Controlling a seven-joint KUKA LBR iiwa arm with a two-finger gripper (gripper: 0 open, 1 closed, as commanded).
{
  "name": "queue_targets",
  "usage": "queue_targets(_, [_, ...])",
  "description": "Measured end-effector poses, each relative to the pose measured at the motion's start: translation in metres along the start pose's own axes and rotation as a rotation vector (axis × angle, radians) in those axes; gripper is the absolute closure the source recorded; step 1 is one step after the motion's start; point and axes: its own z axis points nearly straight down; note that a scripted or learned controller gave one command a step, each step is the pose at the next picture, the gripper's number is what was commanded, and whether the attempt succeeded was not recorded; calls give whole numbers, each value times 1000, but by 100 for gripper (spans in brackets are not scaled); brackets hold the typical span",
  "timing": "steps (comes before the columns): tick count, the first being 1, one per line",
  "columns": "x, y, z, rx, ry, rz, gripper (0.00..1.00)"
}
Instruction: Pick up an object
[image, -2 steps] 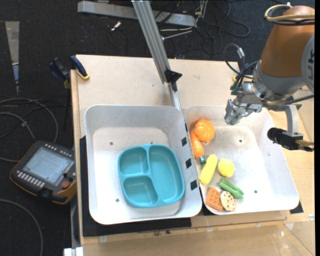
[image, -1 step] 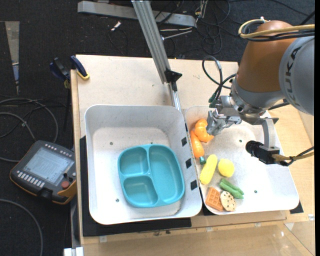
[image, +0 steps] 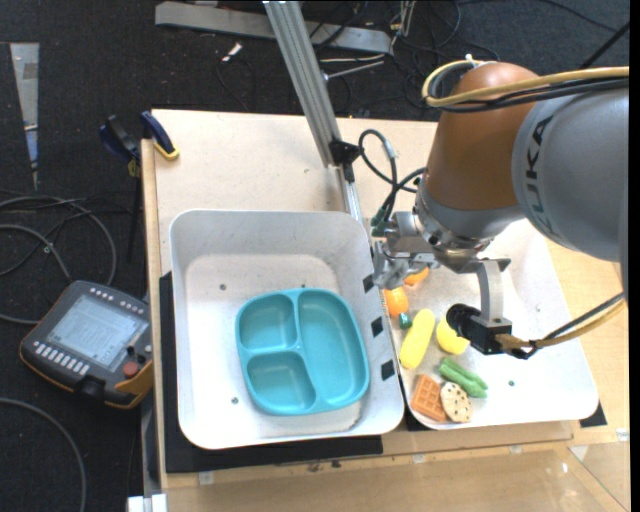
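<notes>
Over the right bin (image: 560, 395) we see the grey arm (image: 560, 160) reaching in, its gripper (image: 400, 272) low at the bin's left wall, just above a small orange piece (image: 397, 299); we cannot tell how it is set. Beside it lie a yellow banana (image: 416, 338), a green pod (image: 463, 378), a waffle (image: 428, 398) and a cookie (image: 456, 402). A teal divided plate (image: 300, 350) sits in the left bin (image: 200, 300) on the surface (image: 240, 160).
</notes>
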Motion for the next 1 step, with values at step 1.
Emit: queue_targets(1, [51,-19,21,0,-1,1,100])
